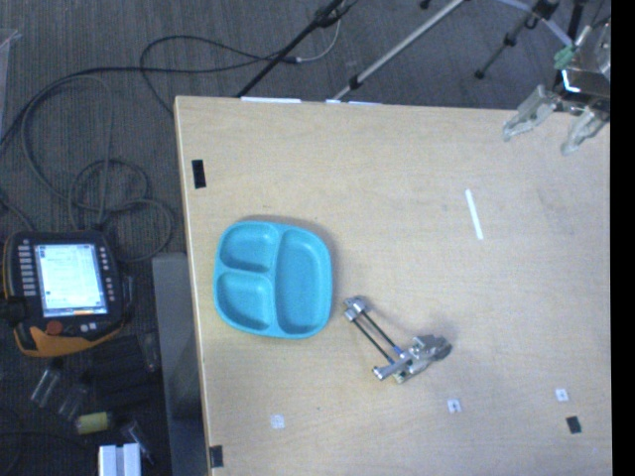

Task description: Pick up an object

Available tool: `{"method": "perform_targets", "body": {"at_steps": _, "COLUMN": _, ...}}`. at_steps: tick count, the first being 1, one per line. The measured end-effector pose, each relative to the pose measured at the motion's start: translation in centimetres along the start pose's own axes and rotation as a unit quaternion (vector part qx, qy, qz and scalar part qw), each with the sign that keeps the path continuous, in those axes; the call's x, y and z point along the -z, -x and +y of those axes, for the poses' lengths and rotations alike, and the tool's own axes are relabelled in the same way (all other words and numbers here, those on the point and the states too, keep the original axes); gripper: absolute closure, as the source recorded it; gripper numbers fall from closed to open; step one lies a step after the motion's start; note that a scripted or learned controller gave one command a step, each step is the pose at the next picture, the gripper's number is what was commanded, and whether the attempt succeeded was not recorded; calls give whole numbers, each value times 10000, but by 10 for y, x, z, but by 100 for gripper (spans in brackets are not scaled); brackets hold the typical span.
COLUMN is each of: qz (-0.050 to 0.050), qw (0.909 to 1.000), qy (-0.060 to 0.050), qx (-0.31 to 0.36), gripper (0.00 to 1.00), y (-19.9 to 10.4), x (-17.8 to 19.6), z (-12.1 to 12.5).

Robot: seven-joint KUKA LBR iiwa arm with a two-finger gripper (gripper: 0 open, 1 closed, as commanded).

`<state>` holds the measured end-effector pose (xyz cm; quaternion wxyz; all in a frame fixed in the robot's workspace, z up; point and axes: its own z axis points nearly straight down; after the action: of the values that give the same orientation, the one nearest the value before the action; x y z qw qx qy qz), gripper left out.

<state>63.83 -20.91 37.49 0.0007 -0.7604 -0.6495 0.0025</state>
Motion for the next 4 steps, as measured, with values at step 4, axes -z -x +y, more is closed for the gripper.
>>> {"method": "perform_targets", "body": {"at_steps": 4, "qz": -4, "qw": 9303, "qy": -14, "qx": -3669, "gripper": 0, "y": -117, "x": 56, "z": 1}}
